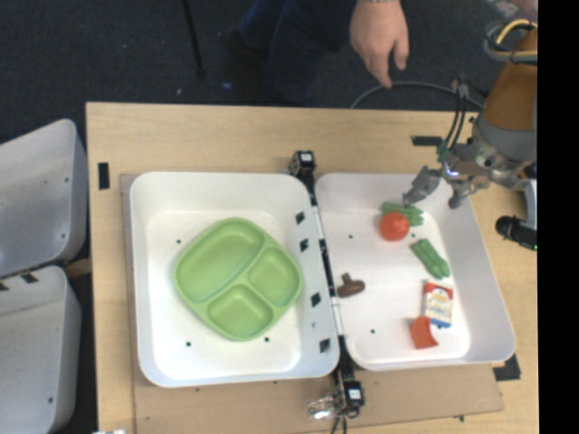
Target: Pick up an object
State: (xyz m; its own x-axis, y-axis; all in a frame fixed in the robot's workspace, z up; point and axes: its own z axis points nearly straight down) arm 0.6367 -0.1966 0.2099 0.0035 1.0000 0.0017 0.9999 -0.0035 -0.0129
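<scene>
The right bin (470,242) holds a red tomato with a green top (395,224), a green pickle-like piece (431,258), a small brown piece (350,287), a white and blue packet (439,302) and a red block (423,333). My gripper (441,188) hangs over the far right corner of that bin, just up and right of the tomato. Its two grey fingers (422,186) are spread apart with nothing between them.
The left bin (154,206) carries a green divided plate (238,278). A person's hand (380,34) hangs over the far edge of the bench. A black cable loops behind the right bin. White chairs stand at the left.
</scene>
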